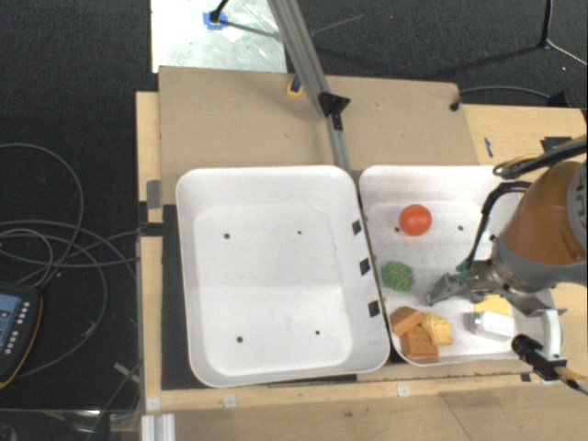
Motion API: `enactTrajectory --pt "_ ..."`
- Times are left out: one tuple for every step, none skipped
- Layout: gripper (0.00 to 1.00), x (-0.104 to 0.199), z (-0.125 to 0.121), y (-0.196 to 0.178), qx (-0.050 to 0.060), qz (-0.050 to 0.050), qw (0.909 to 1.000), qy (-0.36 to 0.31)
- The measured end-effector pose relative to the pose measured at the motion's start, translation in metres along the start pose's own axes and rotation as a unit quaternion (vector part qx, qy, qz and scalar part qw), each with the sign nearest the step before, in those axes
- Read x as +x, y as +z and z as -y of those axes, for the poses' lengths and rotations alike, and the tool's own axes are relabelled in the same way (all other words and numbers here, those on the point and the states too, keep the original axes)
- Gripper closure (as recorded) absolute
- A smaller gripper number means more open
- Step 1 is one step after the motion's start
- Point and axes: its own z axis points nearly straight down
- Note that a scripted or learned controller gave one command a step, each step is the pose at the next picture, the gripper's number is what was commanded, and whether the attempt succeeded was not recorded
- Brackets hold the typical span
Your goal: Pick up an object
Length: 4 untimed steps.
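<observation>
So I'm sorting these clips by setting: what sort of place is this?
Probably a robotics lab, set up for grasping trials. A grey and orange arm reaches over two white bins on a plywood bench, and loose cables and a handheld controller lie on the dark carpet.

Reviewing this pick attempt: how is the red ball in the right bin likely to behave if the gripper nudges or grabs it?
The red ball looks round and smooth, so a nudge would probably roll it across the right bin. It sits apart from other items, so nothing would stop it. Off-centre fingers might squirt it out.
</observation>
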Motion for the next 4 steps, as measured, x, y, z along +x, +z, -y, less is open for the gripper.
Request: enactTrajectory --pt "1.00 -0.001 -0.002 -0.013 -0.003 0.001 1.0000 0.000" --pt "1.00 -0.005 -0.003 -0.057 -0.004 0.002 1.0000 -0.001" --pt "1.00 0.001 -0.003 -0.119 -0.006 0.002 1.0000 -0.003" --pt "1.00 0.000 -0.005 -0.157 -0.005 0.002 1.0000 -0.003"
